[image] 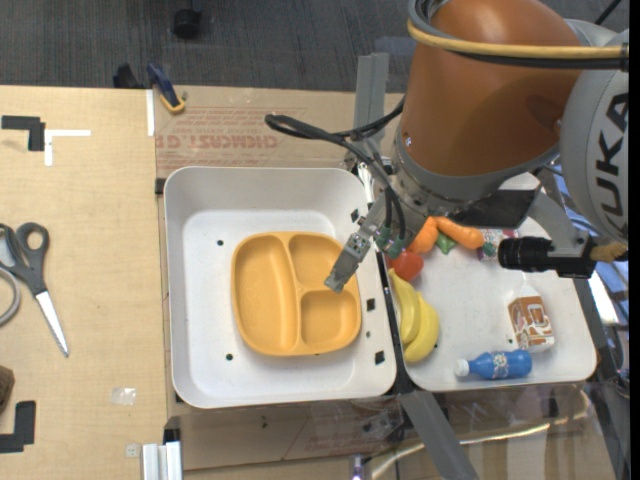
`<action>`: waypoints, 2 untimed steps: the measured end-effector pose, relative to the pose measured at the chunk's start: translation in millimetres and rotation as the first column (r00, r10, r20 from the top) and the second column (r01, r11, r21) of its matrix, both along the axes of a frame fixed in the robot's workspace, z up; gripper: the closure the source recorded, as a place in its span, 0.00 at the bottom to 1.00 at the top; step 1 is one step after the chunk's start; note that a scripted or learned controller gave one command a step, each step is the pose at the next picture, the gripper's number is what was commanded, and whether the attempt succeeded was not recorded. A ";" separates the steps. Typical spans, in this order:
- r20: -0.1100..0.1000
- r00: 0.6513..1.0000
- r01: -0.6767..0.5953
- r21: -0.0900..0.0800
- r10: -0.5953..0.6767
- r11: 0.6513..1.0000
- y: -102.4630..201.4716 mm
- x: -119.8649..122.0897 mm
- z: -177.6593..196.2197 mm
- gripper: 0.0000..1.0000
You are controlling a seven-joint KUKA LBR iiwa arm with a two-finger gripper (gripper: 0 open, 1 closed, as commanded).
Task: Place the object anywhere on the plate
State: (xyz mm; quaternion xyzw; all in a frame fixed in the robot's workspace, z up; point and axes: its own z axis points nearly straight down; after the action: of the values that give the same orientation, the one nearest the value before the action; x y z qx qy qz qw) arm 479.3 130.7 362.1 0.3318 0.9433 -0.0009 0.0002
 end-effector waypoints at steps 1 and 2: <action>0.000 1.000 0.000 0.000 0.000 1.000 0.0 0.0 0.0 0.00; 0.004 0.997 -0.074 0.001 0.074 0.997 -72.8 0.2 22.9 0.00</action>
State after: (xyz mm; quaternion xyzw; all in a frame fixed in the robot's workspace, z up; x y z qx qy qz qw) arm 479.5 57.9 385.0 0.2969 0.9549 0.0000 0.0018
